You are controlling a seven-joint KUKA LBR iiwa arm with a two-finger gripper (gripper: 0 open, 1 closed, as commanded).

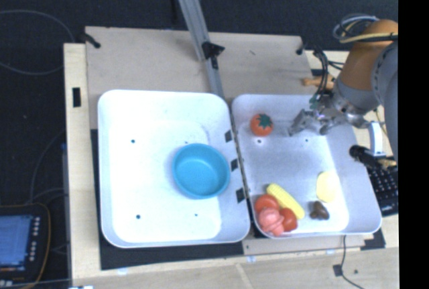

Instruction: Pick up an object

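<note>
My gripper hangs over the back of the right bin, its fingers spread apart with nothing between them. A red tomato-like toy lies to its left, near the bin's back left corner. Along the front of the same bin lie a yellow banana, a red and pink toy, a pale yellow piece and a small brown object. In the left bin sits a blue bowl.
A grey metal pole slants up from between the bins. A black keyboard-like device lies off the right bin's right edge. A small screen sits at the lower left, off the bench.
</note>
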